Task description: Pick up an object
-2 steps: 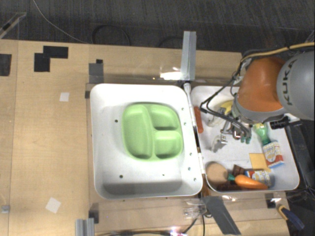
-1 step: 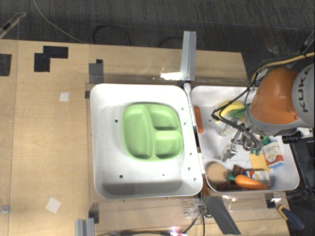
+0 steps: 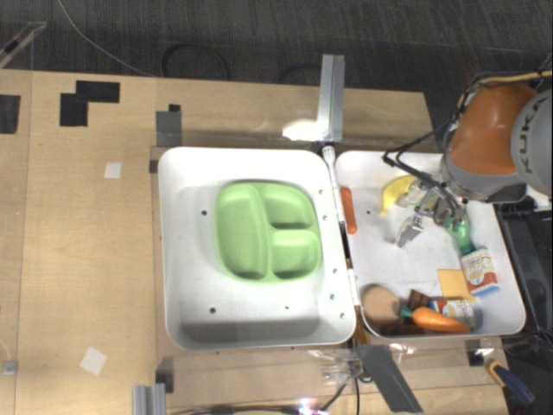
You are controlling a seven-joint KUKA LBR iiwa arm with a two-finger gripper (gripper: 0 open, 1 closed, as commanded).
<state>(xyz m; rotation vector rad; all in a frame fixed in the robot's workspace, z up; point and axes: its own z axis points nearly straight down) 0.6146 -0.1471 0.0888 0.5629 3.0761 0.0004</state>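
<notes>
My gripper (image 3: 418, 221) hangs over the middle of the right bin (image 3: 510, 318), below the orange wrist band (image 3: 484, 132). Its fingers (image 3: 408, 230) look spread, with nothing between them. A yellow banana-like piece (image 3: 395, 194) lies just to its upper left. A green bottle (image 3: 461, 229) lies just right of it, partly hidden by the gripper. Along the bin's front lie a small carton (image 3: 480, 271), a yellow block (image 3: 452, 282), an orange carrot (image 3: 437, 321), a dark brown piece (image 3: 416, 304) and a round tan object (image 3: 378, 301). An orange-red stick (image 3: 347, 210) lies along the left wall.
The left bin (image 3: 186, 318) holds a green divided plate (image 3: 266, 229). A metal post (image 3: 332, 98) stands behind the seam between the two bins. The arm's grey body (image 3: 536, 158) overhangs the right bin's far right corner.
</notes>
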